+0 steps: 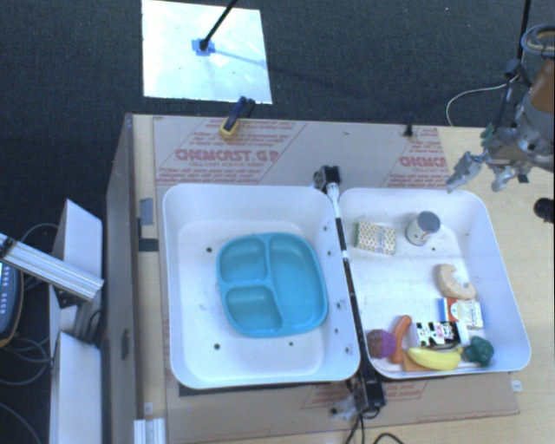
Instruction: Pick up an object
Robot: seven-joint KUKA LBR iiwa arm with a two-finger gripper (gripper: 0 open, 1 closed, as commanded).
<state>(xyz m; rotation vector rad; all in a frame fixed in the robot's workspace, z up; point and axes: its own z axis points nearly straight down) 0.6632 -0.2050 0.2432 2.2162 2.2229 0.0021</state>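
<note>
Fig.: claw (482,172) spread wide, empty, above right bin's (496,227) far edge; nothing picked yet, approx. whole task left.

The arm (536,82) is built of grey metal sections, rounded and stacked like short drums. Above the gripper (486,172) sits a lighter grey, boxy wrist block with darker recesses. The gripper itself is pale grey; one finger (461,172) is long, slim and flat-sided, the other (505,179) shorter and stubbier. A thin pale cable (473,94) loops out from the side of the arm above the gripper, curving round and back toward the wrist. A dark, thin rod or cable (524,26) runs upward beside the topmost section. Finer markings and screws are too blurred to make out.
</note>
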